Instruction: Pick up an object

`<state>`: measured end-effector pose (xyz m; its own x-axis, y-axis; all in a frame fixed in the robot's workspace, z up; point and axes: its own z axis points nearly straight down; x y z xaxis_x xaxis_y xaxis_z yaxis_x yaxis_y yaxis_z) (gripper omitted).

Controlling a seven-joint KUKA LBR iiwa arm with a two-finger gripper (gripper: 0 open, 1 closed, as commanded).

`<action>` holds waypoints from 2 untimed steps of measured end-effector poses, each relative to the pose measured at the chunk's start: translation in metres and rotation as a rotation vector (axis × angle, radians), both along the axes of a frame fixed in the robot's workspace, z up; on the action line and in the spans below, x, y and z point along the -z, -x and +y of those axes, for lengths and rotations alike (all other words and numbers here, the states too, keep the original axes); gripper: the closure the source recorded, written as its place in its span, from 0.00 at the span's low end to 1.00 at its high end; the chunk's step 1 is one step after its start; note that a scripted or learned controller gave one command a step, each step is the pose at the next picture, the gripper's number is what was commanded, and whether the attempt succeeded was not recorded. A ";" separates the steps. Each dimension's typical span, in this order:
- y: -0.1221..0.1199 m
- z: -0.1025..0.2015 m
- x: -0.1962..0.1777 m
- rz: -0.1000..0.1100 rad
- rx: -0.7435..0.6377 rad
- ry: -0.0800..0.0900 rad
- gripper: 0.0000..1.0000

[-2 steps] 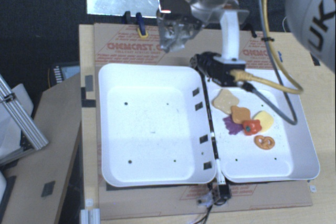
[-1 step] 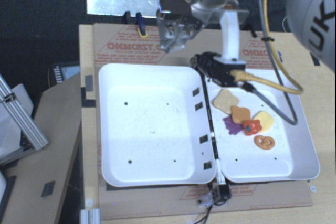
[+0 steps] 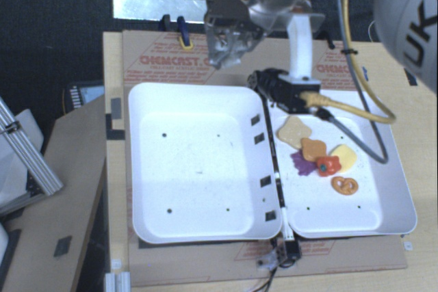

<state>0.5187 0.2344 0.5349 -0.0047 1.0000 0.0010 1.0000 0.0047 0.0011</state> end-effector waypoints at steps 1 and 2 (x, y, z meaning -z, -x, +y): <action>0.000 0.000 0.000 0.000 0.000 0.000 0.00; 0.000 0.000 -0.012 -0.003 -0.003 -0.002 1.00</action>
